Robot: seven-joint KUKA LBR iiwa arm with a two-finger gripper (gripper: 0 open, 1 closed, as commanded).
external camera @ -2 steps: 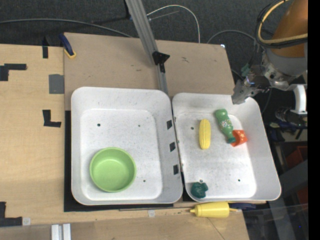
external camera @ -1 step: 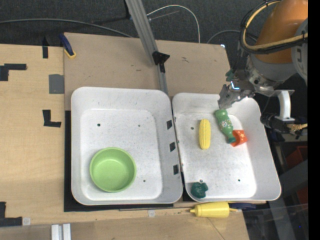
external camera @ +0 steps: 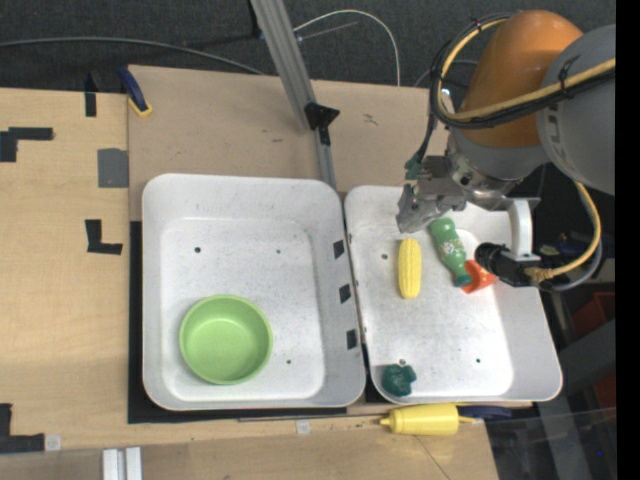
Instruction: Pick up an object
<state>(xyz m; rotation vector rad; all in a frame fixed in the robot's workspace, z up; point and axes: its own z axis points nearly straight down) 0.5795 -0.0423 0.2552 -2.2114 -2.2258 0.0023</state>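
end effector [external camera: 413,218]: grip state cannot be told, hovering just above corn cob | corn cob [external camera: 409,267]: lying in right bin [external camera: 500,368], beside green bottle [external camera: 449,249] | handling: likely light, stiff, rounded; pinch across mid-length

A pale wooden bench [external camera: 230,133] fills most of the frame, with black tape marks [external camera: 25,140] and a grey patch [external camera: 113,167] along its left side. Two shallow white bins sit directly on it at centre, touching side by side: the left bin [external camera: 240,203] and the right bin [external camera: 520,363]. A yellow bottle [external camera: 424,420] lies on the bench just below the right bin's lower edge.
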